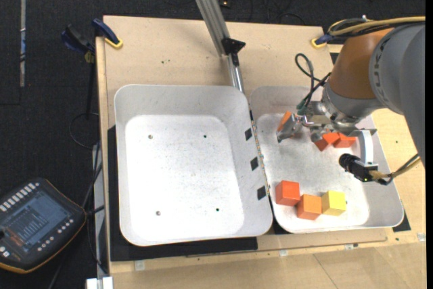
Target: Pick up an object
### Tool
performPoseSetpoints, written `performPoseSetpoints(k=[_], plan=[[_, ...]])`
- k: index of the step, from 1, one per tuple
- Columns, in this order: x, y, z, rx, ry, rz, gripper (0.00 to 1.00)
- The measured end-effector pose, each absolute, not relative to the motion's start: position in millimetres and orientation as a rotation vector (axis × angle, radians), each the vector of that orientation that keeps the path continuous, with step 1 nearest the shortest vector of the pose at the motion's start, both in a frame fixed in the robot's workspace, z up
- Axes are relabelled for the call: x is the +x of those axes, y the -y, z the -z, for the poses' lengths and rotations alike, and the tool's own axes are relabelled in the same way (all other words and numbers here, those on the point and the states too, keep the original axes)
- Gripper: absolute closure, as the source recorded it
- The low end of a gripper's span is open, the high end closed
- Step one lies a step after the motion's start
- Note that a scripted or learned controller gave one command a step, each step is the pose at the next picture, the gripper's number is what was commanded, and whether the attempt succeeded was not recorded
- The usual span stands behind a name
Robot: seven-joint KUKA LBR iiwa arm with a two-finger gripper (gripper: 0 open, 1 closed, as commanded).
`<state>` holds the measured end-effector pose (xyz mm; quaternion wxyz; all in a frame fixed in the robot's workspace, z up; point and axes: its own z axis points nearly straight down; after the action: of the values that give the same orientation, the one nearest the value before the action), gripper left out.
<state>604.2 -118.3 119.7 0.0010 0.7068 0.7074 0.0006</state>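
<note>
Wooden bench point(284, 44) (two white bins point(135, 105) atop)

the arm point(379, 71) is cut off by the right edge. it hides part of the right bin point(270, 145) and the red blocks point(336, 140).

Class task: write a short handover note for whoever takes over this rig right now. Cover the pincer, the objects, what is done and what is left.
Pincer: low over the right bin, far half; fingers unclear, nothing visibly held.
Objects, all in the right bin: orange cube, lighter orange cube and yellow cube in a row near the front; red-orange pieces partly under the wrist.
Done: no pick visible.
Left: grasp and lift one object.
</note>
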Motion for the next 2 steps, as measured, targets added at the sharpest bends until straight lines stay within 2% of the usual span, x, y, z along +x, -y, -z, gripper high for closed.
performPoseSetpoints(k=[1, 2], plan=[[604.5, 118, -128, 2.221, -2.219, -0.003, 1.00], [601.4, 115, -190, 2.214, -2.220, -0.006, 1.00]])
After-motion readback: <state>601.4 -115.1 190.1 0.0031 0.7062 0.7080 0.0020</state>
